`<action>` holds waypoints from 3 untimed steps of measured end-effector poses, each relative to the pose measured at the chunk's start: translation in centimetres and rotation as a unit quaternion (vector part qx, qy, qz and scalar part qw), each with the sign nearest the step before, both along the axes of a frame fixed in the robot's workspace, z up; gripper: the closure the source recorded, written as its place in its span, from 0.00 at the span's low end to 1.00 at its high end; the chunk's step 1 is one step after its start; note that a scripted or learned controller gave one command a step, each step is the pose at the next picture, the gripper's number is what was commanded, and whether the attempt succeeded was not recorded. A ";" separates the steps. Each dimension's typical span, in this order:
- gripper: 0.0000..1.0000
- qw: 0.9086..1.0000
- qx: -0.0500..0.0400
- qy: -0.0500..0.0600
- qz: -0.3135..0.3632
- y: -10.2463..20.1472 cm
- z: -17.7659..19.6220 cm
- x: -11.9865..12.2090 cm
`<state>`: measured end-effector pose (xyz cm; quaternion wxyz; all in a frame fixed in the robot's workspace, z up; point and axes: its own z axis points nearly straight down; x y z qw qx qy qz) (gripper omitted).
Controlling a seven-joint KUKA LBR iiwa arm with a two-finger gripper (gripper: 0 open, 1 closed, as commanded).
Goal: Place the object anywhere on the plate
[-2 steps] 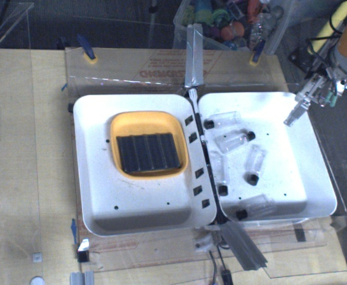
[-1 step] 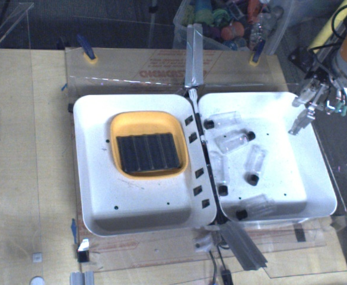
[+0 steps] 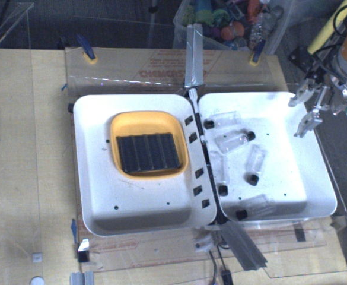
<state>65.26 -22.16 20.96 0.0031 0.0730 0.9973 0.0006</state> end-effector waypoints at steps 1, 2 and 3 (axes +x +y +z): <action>0.00 0.991 -0.001 -0.002 0.134 0.0 1.6 0.2; 0.00 0.979 -0.002 -0.003 0.206 0.0 2.1 1.6; 0.00 0.937 -0.003 -0.003 0.348 0.0 2.1 1.6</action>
